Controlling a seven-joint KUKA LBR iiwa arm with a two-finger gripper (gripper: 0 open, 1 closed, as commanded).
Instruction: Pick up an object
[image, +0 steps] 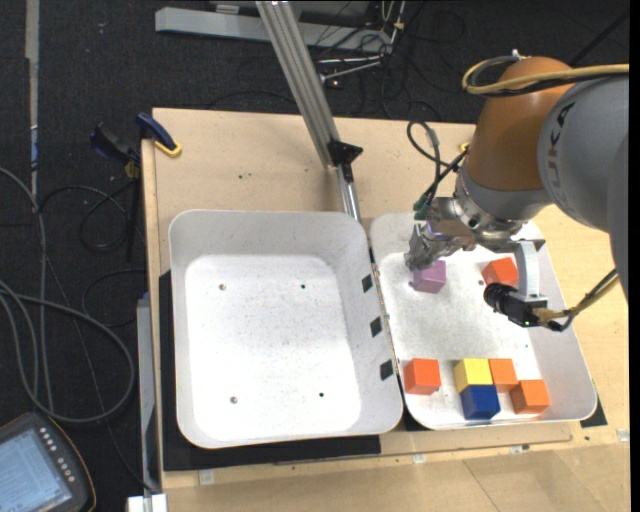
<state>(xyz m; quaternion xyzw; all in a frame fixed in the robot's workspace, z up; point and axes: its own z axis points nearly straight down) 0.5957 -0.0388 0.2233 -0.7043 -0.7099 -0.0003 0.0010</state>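
We see the gripper (427, 255) low over the back part of the right bin (445, 335), standing directly above a purple block (431, 280) and touching it or nearly so. We judge that this block is the object chosen for the pick, because the arm has its wrist turned straight down on it. We cannot tell whether the gripper is released or clenched, as its own body covers that part, so we do not say that it holds the block. The block rests on the bin floor.

The other pieces lie apart from it, which leaves room around the purple block: an orange block (498, 271) just to its right, and near the front rim a lone orange cube (422, 375), a yellow cube (473, 372), a blue cube (480, 402), a small orange cube (503, 372) and a corner orange cube (530, 397), the last four packed close together. The left bin (270, 330) lies just beside.

We can read no brand and no label on the blocks or on the bins. The screen (30, 470) at the lower left corner is too blurred to read
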